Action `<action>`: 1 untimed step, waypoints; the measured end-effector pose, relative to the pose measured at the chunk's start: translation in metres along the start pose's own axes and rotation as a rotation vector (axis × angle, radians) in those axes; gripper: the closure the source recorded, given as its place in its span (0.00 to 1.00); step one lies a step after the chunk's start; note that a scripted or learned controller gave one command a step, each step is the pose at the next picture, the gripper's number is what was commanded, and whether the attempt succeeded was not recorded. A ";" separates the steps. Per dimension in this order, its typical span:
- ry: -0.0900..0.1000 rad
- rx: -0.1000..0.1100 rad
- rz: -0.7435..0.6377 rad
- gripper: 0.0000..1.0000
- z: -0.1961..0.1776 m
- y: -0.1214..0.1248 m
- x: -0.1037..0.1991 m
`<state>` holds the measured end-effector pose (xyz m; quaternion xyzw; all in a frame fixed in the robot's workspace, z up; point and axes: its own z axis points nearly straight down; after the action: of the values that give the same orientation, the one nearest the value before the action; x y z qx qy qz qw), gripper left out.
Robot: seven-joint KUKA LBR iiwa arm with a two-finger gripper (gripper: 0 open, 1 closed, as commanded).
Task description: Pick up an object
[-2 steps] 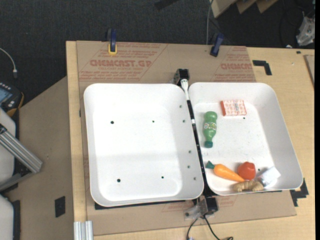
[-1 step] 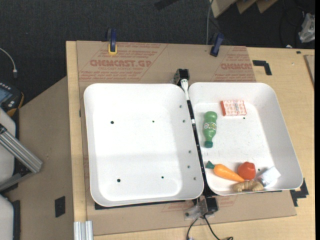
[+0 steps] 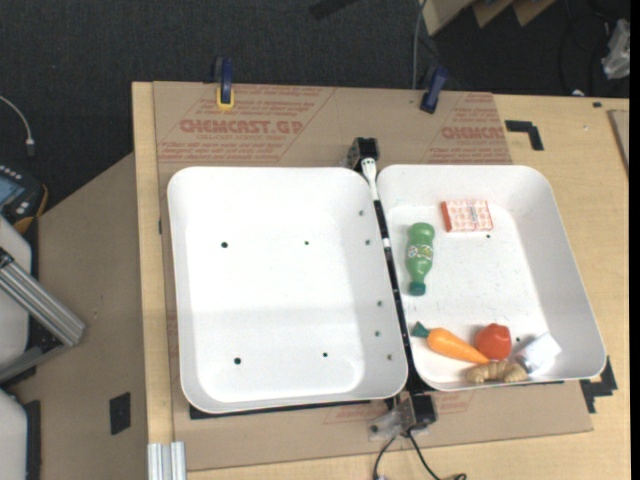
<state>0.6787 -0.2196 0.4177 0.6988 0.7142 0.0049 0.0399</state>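
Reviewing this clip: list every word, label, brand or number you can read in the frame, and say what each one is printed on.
"CHEMCAST GP": red print on the brown protective sheet behind the left bin.
"CHEMCAST": the same red print, partly cut off, on the sheet behind the right bin.
Green bottle: has a label, too small to read.
Pink-and-white box: patterned print, too blurred to read.

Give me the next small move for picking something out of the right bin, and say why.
Probably bring the arm in over the green bottle in the right bin. It lies apart from the other items with bare floor around it, while the carrot, the red tomato and the ginger root crowd together at the near corner.
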 end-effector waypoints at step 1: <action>-0.003 -0.005 -0.001 1.00 -0.011 0.001 0.000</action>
<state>0.6795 -0.2192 0.4289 0.6982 0.7146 0.0055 0.0428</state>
